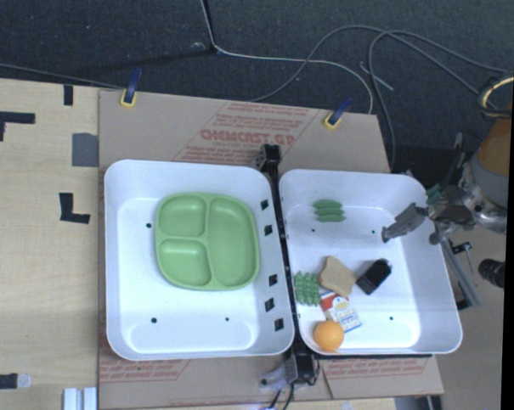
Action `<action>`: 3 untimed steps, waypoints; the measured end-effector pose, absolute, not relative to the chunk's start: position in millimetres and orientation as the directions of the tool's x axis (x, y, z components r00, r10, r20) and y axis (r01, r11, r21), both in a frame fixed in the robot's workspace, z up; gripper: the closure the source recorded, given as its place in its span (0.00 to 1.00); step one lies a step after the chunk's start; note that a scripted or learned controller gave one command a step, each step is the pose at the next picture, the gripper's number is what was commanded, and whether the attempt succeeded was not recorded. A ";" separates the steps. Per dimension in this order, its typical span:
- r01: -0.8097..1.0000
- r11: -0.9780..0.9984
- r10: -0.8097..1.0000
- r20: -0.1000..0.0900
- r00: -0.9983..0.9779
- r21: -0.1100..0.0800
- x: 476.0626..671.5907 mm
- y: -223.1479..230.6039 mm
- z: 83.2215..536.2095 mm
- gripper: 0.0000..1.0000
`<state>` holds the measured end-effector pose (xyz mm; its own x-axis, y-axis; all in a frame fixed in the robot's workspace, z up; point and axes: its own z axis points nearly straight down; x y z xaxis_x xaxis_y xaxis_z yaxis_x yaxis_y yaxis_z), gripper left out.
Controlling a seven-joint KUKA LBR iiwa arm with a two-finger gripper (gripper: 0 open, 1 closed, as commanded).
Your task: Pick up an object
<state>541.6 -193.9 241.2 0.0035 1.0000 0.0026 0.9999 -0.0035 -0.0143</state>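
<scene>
The right bin holds several small things. A green pod-shaped piece lies near its far wall. Toward the front sit a black block, a tan wedge, a green ridged piece, a red and white carton and an orange ball. My gripper hangs over the bin's right side, above and to the right of the black block. It is open, its fingers spread apart with nothing between them.
The left bin bears a green divided plate. A black divider strip runs between the bins. Cables trail over the dark backdrop beyond the bench. The arm's wrist stands at the right edge.
</scene>
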 end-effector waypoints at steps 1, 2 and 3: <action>1.000 0.001 1.000 0.000 -0.001 -0.002 544.1 -193.1 248.8 0.00; 1.000 0.001 1.000 0.000 -0.001 -0.005 546.1 -186.7 203.2 0.00; 1.000 0.001 1.000 0.000 -0.001 -0.005 543.0 -180.7 141.4 0.00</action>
<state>543.0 -180.7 141.4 -0.0009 1.0000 0.0002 1.0000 0.0009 -0.0048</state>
